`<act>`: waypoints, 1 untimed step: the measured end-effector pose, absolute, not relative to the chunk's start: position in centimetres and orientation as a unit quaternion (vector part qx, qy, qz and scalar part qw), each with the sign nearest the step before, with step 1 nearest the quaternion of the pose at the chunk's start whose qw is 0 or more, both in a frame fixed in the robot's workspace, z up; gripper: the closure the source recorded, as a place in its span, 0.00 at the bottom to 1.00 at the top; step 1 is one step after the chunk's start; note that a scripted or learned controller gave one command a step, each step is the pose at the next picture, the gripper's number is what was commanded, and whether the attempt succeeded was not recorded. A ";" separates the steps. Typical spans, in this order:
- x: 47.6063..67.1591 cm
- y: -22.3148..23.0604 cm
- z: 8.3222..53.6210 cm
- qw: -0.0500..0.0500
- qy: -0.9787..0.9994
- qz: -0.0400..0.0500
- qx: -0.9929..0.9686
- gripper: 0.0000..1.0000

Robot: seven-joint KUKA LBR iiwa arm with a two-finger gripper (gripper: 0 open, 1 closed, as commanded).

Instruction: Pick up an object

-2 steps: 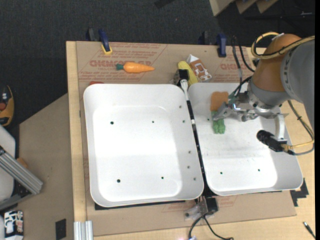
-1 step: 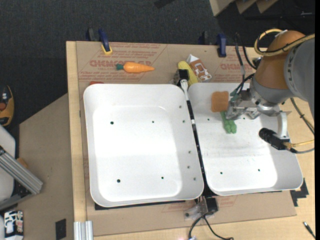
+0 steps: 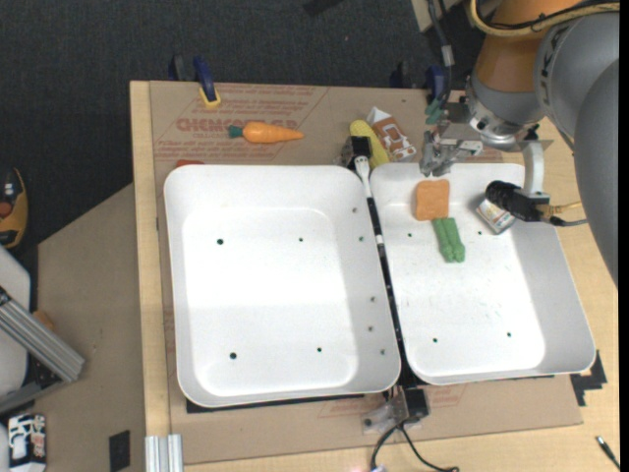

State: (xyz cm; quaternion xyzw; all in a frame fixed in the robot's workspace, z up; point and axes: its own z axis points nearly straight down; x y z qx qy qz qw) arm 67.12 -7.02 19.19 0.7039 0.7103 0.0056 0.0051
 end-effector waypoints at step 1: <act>66.7 -12.2 24.5 0.005 0.706 0.002 0.708 1.00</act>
